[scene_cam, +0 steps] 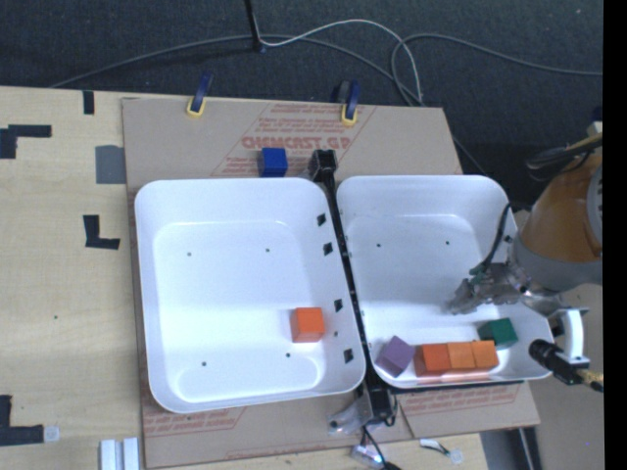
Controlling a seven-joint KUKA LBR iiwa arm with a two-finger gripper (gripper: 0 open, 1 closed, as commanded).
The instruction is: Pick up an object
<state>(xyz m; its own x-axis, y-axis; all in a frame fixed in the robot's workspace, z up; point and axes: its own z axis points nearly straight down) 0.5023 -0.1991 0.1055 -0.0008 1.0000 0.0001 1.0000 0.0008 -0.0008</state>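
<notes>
The gripper (468, 297), a small dark metal two-finger tool on a grey arm with an orange band (560, 221), hangs low inside the right-hand shallow white plastic bin (421, 192), over bare floor near that bin's right wall. Whether it is spread or closed cannot be told at this size, and nothing is visibly held in it.

Just below the gripper, along the right bin's front wall, lies a row of candidates for the pick: a small dark green block (499, 333) closest to the gripper, a long orange bar of three joined cubes (456, 358) touching the front edge, and a pale purple cube (395, 355) at the bar's left end. They seem to have settled against the bin's front wall, which would crowd a grasp.

Left of the right bin, across the black clipped divider (338, 253), the second white bin (235, 199) holds a single orange cube (308, 324). Behind that bin, a blue cube (273, 161) sits on the brown cardboard sheet (392, 140) covering the wooden worktop (49, 262).
</notes>
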